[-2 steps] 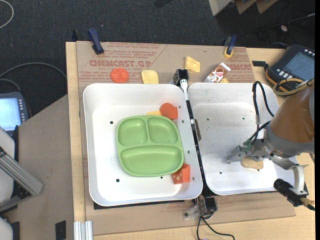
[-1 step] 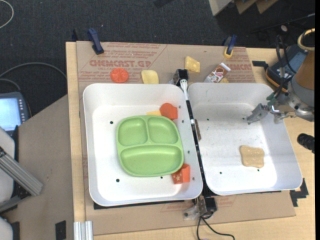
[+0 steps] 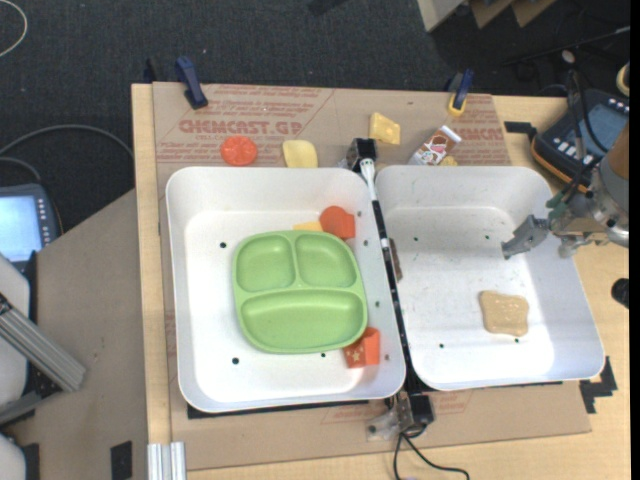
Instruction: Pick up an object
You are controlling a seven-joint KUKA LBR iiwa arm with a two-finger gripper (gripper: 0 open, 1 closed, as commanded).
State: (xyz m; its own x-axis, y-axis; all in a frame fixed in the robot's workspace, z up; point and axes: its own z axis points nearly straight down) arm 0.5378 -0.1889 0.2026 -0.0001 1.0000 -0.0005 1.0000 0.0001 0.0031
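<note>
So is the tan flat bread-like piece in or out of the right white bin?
In. The tan flat piece lies on the right white bin's floor, inside its rim.

Robot lab test bench. Indicated by: cardboard sheet [image 3: 300, 108] held to the bench with blue clamps [image 3: 190, 81], two white bins [image 3: 190, 298] set side by side, cables [image 3: 420, 453] run below, aluminium extrusion [image 3: 40, 353] at left.

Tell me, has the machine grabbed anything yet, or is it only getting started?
Nothing looks picked up yet. The tool hangs over the right-hand white bin, above and to the right of the flat tan bread-shaped piece, which lies on the bin floor. In the left white bin, the green divided plastic plate sits untouched. The whole pick remains to be done.
</note>
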